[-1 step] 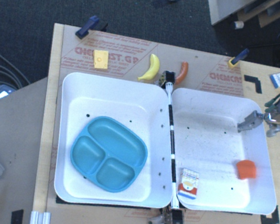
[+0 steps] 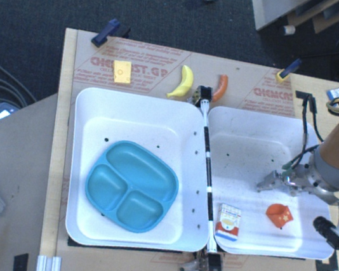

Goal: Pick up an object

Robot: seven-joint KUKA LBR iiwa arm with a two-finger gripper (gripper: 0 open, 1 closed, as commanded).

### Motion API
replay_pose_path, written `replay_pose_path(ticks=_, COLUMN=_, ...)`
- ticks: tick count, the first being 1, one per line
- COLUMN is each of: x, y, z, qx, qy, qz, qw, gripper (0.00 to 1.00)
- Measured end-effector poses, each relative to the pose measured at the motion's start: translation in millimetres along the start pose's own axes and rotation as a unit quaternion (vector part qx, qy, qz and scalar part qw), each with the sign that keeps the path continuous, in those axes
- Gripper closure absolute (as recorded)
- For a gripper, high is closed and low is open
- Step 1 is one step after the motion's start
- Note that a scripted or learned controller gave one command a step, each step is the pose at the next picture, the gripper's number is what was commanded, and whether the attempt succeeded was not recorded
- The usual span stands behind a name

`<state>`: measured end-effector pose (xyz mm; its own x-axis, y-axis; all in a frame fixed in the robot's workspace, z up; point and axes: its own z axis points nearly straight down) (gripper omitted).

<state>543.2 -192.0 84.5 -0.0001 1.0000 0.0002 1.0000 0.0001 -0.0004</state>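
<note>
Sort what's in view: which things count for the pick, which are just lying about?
For the pick:
- hand, over the right bin
- orange piece, in the right bin
- small carton, in the right bin
- blue divided plate, in the left bin

Lying about, on the board behind the bins:
- banana
- orange sausage-shaped thing
- yellow block

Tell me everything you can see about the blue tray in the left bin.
The blue tray is a shallow plate with rounded corners, seemingly plastic, in a bright sky blue. Raised ridges divide it into three compartments: one long across the upper side, two smaller below. It lies flat and right side up, turned at an angle, on the floor of the left bin, toward the near side. Nothing lies in it, and nothing else touches it.
</note>
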Motion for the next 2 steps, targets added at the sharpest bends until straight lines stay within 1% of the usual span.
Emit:
replay_pose_path(ticks=1, x=-9.2, y=-44.8, z=0.2, qx=0.001, qy=0.001, qz=0.0, qw=1.0, gripper=0.0)
replay_pose_path(ticks=2, x=-9.2, y=-44.4, z=-9.7, qx=0.0, qy=0.0, qz=0.001, qw=1.0, gripper=1.0)
